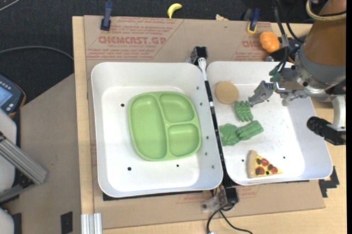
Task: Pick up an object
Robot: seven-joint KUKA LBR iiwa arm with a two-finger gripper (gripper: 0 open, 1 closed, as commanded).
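**Camera view: hand low in the right bin, nothing between its fingers**

Camera view looks down on a worktop (137, 40) covered with brown cardboard and carrying two shallow white bins. The left bin (104, 117) holds a light green divided plate (164, 126) with three compartments. The right bin (308, 145) holds four toy foods: a round tan cookie-like piece (226, 92) near the far left corner, a small green ridged piece (243, 111) just in front of it, a larger green leafy piece (240, 133) nearer the middle, and a pizza slice (260, 165) by the near rim.

The grey arm (324, 40) reaches in from the right, and its hand (263, 92) sits low over the far part of the right bin, just right of the tan piece and just above the ridged green one. Its fingers look slightly parted and hold nothing, though the angle makes the gap hard to judge.

Behind the bins, an orange toy (269, 41) and a small yellow banana (174, 9) lie outside.
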